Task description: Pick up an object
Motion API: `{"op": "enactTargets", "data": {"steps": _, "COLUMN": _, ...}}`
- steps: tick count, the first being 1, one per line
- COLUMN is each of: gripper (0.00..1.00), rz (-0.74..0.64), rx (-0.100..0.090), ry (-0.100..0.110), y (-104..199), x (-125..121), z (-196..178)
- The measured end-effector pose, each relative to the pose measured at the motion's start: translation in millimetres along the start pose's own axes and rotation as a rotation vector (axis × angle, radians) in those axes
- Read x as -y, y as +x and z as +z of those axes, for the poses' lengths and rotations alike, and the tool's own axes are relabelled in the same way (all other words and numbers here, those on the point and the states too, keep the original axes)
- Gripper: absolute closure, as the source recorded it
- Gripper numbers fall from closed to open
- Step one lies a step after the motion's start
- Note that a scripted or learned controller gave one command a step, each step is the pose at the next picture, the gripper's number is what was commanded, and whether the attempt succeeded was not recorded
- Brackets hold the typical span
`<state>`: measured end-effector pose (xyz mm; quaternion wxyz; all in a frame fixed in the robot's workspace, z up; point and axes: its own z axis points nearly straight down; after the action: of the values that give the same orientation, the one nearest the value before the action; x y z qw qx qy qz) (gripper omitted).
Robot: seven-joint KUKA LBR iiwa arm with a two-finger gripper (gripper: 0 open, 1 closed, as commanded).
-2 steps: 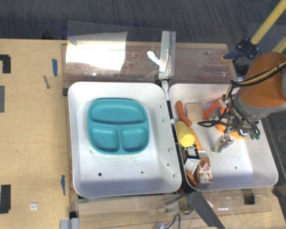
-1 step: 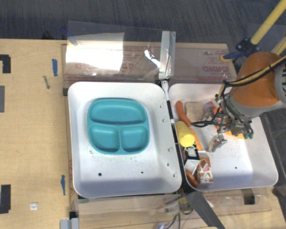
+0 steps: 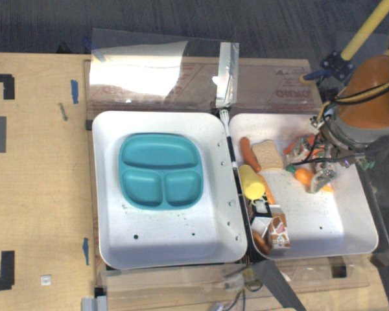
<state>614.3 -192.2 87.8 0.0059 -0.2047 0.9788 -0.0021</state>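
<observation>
The small orange object [image 3: 302, 175], rounded and smooth-looking, is lying on the floor of the right bin [image 3: 340, 229] just beside the gripper [image 3: 318, 172]. It is not being lifted, so the pick is being judged as not yet done. A glossy teal divided plate [image 3: 161, 170] is being borne by the left bin [image 3: 113, 238]. A slim red sausage [image 3: 249, 153], a tan bread slice [image 3: 267, 154], a yellow piece [image 3: 251, 183] and a printed carton [image 3: 277, 229] are being left untouched, and whether the gripper is open or closed cannot be told.

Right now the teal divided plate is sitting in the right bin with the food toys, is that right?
Not quite. The camera view shows the teal divided plate in the left bin. The food toys, like the yellow piece and hot dog, lie in the right bin.
</observation>
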Motion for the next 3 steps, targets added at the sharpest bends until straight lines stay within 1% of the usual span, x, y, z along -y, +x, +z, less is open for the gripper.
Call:
{"op": "enactTargets", "data": {"steps": 1, "gripper": 0.00, "rz": -0.057, "rx": -0.001, "ry": -0.004, "y": 5.9, "x": -47.4, "z": -1.2}}
{"op": "enactTargets", "data": {"steps": 2, "gripper": 0.00, "rz": 0.007, "rx": 0.000, "ry": -0.002, "y": -13.9, "x": -71.6, "z": -1.4}}
{"op": "enactTargets", "data": {"steps": 3, "gripper": 1.00, "rz": 0.006, "rx": 0.013, "ry": 0.003, "y": -18.2, "x": -71.1, "z": -15.4}}
